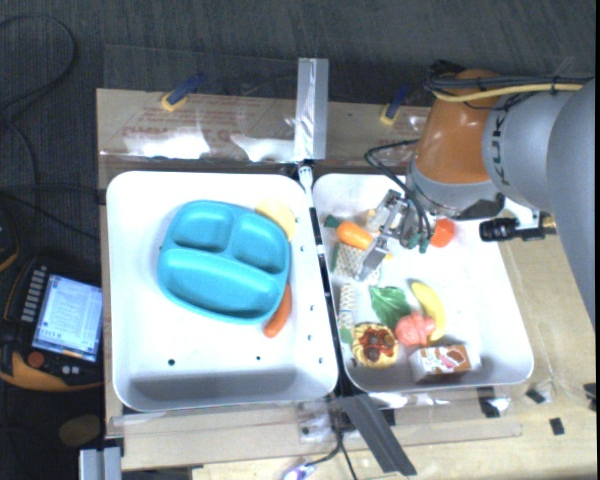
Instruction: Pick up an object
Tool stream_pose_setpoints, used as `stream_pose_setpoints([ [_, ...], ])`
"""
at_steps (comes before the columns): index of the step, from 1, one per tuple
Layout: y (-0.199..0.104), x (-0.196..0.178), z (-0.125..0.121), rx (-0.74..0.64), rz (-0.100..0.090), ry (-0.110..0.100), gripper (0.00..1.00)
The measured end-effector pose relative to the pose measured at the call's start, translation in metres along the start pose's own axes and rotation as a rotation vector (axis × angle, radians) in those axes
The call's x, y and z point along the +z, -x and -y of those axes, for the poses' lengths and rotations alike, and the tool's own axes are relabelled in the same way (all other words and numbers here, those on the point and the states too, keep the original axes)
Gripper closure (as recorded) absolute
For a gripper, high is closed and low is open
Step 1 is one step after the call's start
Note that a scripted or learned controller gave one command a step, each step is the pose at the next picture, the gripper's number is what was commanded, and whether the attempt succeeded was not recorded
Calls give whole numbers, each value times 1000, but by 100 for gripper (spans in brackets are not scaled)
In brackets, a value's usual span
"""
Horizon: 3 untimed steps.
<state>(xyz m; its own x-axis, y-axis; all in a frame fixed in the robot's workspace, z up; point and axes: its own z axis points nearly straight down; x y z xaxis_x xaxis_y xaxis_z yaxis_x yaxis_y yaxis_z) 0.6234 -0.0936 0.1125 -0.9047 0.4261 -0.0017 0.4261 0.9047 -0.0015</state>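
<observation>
My gripper (380, 240) hangs low over the back left part of the right bin (500, 298), pointing down and to the left. An orange carrot-like toy (353, 235) lies just left of it, close to or touching the tip. A pale netted item (350, 261) sits right below the carrot. On the gripper's other side lies a small red-orange toy (441, 232). Toward the front of this bin lie a green leafy toy (386, 300), a yellow banana (428, 306), a pink strawberry (413, 330), a small pizza (375, 343) and a little carton (442, 360).
The left bin (140, 358) holds a blue divided plate (225, 258), a yellow piece (277, 215) at the plate's back right and an orange stick (278, 314) at its front right. The bins' shared wall (323, 298) runs just left of the gripper.
</observation>
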Motion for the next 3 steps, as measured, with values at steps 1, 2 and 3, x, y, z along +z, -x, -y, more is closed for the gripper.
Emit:
stream_pose_setpoints([
  [1, 1, -10, 0, 0, 5, -3, 100],
  [2, -72, -71, -85, 580, -1, -1, 100],
  [3, -107, -125, -111, 751, 0, -3, 100],
])
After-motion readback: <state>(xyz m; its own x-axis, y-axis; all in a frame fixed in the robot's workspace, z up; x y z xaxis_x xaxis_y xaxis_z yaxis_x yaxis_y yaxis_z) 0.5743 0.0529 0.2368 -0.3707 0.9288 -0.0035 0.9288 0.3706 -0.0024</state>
